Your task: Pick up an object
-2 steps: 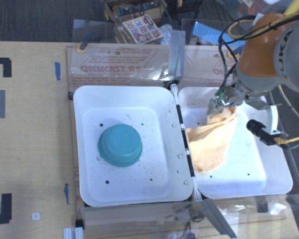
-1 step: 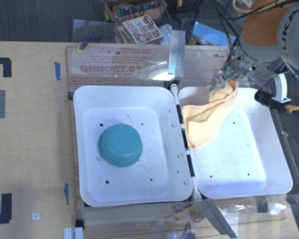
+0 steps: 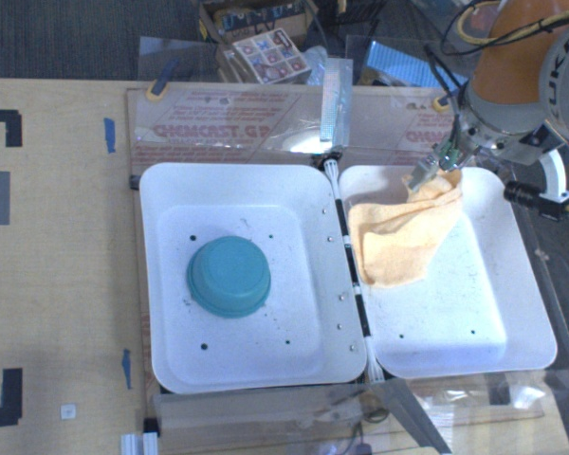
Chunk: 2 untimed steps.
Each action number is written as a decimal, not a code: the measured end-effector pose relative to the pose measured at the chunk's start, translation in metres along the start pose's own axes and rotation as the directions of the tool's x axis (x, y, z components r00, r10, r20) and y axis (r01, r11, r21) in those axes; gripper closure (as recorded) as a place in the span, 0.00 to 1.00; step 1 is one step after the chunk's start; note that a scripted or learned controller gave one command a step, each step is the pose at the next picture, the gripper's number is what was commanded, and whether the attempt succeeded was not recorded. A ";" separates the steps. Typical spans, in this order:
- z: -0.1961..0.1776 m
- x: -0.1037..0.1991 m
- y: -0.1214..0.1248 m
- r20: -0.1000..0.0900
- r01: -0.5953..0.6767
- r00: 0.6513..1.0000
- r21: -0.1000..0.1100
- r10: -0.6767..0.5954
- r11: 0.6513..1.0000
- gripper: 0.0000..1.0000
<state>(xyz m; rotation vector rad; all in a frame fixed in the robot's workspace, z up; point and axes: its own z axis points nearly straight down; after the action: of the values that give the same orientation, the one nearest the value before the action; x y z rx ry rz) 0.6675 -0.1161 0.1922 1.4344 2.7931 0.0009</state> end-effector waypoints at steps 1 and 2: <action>-0.001 0.000 0.000 0.001 0.000 1.000 -0.001 0.000 1.000 0.00; 0.052 0.005 0.004 0.002 0.007 1.000 -0.001 -0.007 1.000 0.00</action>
<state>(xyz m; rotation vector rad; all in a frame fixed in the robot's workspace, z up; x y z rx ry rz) 0.6674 -0.1096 0.1401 1.4236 2.7967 0.0006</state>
